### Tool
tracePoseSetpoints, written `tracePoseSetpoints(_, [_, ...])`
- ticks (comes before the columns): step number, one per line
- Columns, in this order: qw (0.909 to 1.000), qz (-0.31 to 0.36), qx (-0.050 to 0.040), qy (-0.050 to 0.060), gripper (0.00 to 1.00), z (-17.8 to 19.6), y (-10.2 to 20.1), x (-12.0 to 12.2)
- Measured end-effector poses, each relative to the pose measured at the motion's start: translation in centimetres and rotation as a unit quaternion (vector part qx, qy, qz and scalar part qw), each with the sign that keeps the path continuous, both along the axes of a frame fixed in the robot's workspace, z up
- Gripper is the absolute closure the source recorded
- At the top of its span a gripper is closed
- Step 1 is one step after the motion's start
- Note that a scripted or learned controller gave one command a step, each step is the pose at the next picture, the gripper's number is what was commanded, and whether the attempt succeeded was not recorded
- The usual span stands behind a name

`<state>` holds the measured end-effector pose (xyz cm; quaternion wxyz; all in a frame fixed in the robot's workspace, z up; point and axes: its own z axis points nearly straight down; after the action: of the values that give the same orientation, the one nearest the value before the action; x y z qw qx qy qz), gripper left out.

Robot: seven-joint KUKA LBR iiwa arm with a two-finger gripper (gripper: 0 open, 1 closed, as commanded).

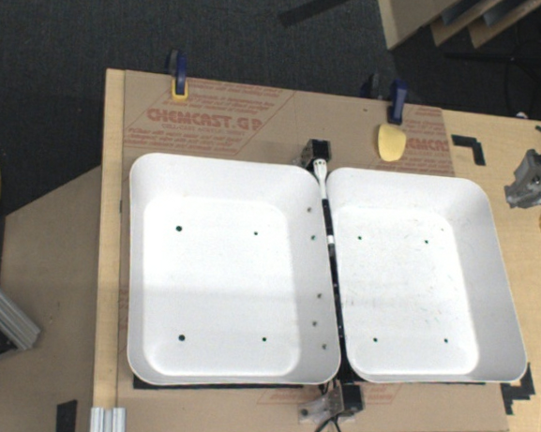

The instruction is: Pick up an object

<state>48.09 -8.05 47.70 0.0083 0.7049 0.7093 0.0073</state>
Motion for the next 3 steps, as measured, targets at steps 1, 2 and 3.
tracePoseSetpoints(1, [0.9999, -0.001, 0.0014, 0.016, 1.00, -10.5, 3.3, 4.1])
tracePoseSetpoints(2, [0.9999, 0.002, 0.0022, 0.016, 1.00, -19.2, 13.8, 8.5])
tracePoseSetpoints(3, [1.0000, 0.001, 0.0035, 0.003, 1.00, -3.8, 18.1, 4.1])
